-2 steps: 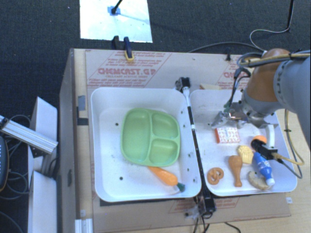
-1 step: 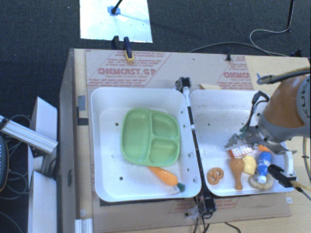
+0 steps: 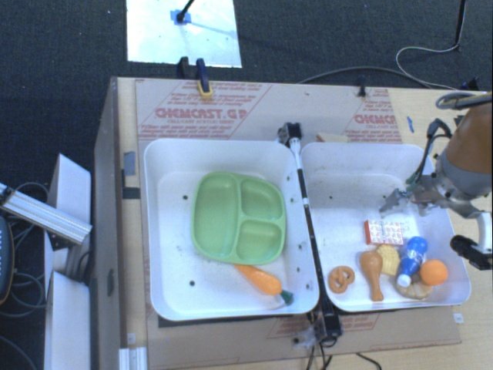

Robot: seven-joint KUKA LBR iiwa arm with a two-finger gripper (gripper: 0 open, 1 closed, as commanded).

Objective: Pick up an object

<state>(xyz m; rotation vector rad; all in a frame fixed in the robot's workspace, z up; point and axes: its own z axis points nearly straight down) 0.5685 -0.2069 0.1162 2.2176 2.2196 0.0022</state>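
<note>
**A:** What do we find nearest to us on the table (image 3: 231,102)?

**B:** Two shallow white bins side by side. At the near edge of the left bin (image 3: 166,230) we see a toy carrot (image 3: 262,280), lying flat with its green end pointing right. Just behind it, touching or nearly so, lies a pale green divided plate (image 3: 237,216) with three compartments.

**A:** And the right bin (image 3: 347,168)?

**B:** Its near right corner holds a cluster of small toys. From left to right we make out a pretzel (image 3: 340,277), a chicken drumstick (image 3: 373,271), a blue and white bottle (image 3: 412,257) tilted over a tan cookie (image 3: 417,289), and an orange ball (image 3: 434,272). A yellowish piece sits between the drumstick and the bottle; we cannot tell what it is. Just behind the group lies a small red and white packet (image 3: 385,232).

**A:** Where is the arm?

**B:** It comes in from the right, over the far right part of that bin. The end effector (image 3: 402,199) sits low, behind the packet and apart from it. We see nothing between its fingers, but we cannot tell how far they are spread.
</note>
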